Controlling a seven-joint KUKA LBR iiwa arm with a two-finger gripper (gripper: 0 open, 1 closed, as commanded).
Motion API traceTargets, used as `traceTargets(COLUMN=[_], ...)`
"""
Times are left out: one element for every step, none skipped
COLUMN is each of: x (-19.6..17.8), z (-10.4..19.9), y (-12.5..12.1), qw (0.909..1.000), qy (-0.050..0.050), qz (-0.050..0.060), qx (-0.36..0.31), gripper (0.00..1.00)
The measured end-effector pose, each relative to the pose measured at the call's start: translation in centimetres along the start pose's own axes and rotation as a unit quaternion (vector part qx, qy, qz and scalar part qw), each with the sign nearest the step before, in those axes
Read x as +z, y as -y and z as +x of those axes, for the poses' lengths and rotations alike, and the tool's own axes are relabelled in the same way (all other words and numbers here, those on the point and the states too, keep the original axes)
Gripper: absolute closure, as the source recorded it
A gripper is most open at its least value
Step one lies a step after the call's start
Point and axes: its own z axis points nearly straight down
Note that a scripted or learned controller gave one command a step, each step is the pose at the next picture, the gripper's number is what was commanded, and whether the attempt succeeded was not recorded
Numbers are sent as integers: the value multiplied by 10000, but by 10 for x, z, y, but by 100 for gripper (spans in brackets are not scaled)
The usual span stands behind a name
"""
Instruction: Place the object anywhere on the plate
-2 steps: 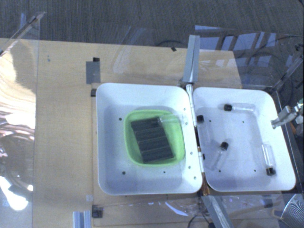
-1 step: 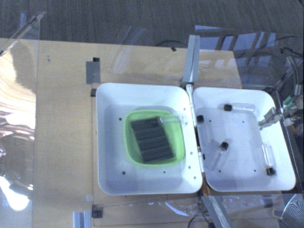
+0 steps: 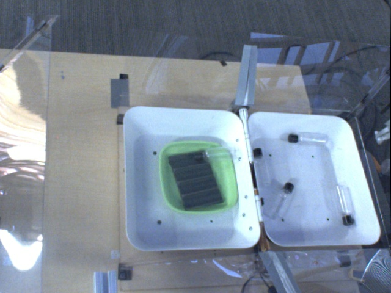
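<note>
Low in the right-hand corner, cut off by the edge: a grey rounded form [image 3: 379,272], pale and sheened, on the side from which the arm reaches in. Too little visible to tell whether a link of the arm or something else. Higher up at the same edge, a small pale piece [image 3: 383,131], tilted, equally hard to identify. No orange band, wrist or claw to be made out on either, so no pose or grip to report.
</note>
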Motion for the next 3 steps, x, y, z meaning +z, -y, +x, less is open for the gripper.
traceTargets(x=[88, 38, 58], z=[1, 1, 1], y=[1, 0, 1], qw=[9997, 9982, 9845], qy=[-19, -9, -16], qz=[34, 15, 16], qx=[236, -598, -1753], gripper=[0, 0, 0])
